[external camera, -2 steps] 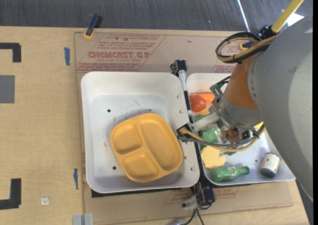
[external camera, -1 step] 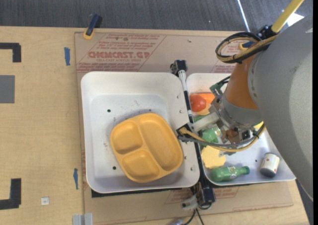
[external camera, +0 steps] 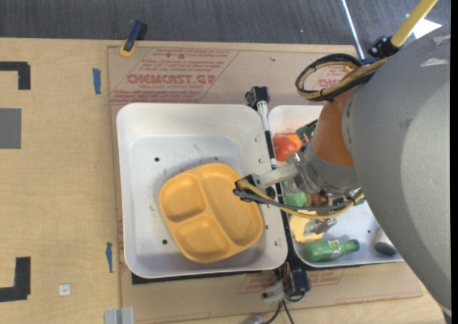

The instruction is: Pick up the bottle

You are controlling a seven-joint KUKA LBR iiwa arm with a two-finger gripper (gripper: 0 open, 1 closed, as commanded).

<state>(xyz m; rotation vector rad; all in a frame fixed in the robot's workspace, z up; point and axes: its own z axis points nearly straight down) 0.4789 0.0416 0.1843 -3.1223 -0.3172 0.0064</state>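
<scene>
Bottle [external camera: 330, 249]: green, lying on its side near the 6 o'clock edge of the right bin [external camera: 358, 259], its neck pointing toward 3 o'clock. Just above it, toward 12 o'clock, the gripper [external camera: 315, 224] hangs under the arm [external camera: 386, 151], which covers most of that bin; whether the gripper is open or closed cannot be told, since the wrist and a loop of yellow and black cables [external camera: 268, 195] hide its tips, and nothing shows the bottle held. An orange object [external camera: 287, 146] sits at about 11 o'clock from the bottle, beside the bin's inner wall, and a small dark object [external camera: 385, 248] lies just at 3 o'clock of the neck. Across the divide, at 9 o'clock, the left bin [external camera: 143, 144] holds a yellow divided plate [external camera: 209, 212]. As I judge it, the risks are that a round bottle on its side rolls or slides away as the gripper closes, that the near wall blocks one side of the gripper, and that the slack cables snag the plate or rim. On the cardboard [external camera: 172, 72] over the counter [external camera: 50, 172], at 12 o'clock of the left bin, red print reads roughly "CHEMCAST"; the smaller lines are too fine to read.
</scene>
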